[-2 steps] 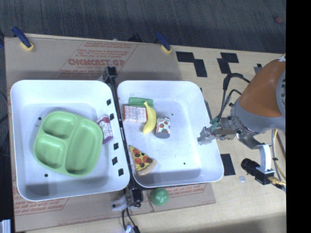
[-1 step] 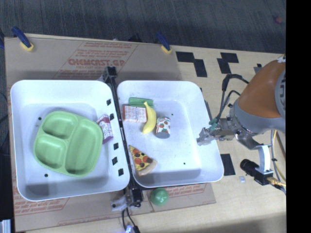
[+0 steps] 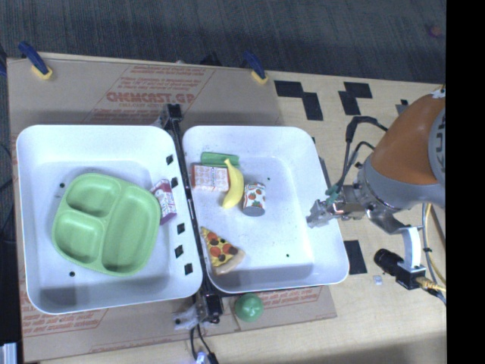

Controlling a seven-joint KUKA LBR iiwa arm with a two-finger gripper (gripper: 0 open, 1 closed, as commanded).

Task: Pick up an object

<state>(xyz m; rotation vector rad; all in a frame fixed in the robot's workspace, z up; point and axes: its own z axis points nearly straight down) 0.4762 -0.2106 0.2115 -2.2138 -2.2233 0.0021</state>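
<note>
Two white bins sit side by side on your counter. Your right bin holds a banana, a small can just beside it, a red box and a pizza slice. Your left bin holds a green tray. Your jaws hover over the right bin's right rim; whether they are spread, you cannot tell. A green ball lies outside.

Red print "CHEMCAST GP" on the brown cardboard sheet behind the white bins; smaller lines illegible.
</note>
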